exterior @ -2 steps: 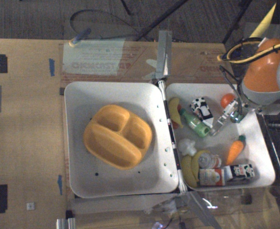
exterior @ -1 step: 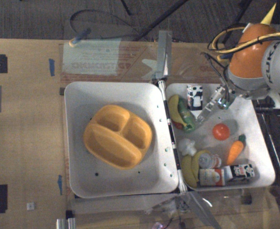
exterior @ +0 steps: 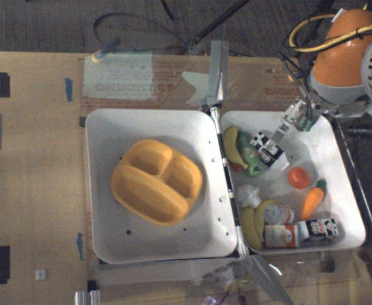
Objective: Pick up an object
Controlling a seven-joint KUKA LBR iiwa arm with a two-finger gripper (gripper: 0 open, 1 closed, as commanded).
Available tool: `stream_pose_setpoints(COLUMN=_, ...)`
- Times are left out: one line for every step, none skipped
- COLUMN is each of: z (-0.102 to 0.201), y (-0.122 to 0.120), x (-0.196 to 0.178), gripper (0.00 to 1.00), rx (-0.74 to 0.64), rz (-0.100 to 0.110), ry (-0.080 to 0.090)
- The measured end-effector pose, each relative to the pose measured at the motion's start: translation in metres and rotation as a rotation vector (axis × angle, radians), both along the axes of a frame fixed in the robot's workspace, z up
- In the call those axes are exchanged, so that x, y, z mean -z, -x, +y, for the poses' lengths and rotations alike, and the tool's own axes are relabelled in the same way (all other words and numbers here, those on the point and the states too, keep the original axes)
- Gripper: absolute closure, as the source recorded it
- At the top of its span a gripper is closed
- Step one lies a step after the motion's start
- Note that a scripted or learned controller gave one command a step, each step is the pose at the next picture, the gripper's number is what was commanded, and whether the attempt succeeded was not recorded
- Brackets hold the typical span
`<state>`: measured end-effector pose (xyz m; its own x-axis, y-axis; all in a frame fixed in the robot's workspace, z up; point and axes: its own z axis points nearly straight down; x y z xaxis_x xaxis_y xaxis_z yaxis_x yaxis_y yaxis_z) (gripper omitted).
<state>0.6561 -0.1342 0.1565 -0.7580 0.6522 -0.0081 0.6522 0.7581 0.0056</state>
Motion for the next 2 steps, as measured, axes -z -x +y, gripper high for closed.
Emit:
stream_pose_setpoints(z=0.006, y=0.017, x=0.07, gripper=0.0, rx=0.358, rz=0.005, ry=-0.001)
stream_pose_setpoints(z=0.005, y=0.016, x=0.058, gripper=1.0, rx=0.358, rz=0.0, ry=-0.002)
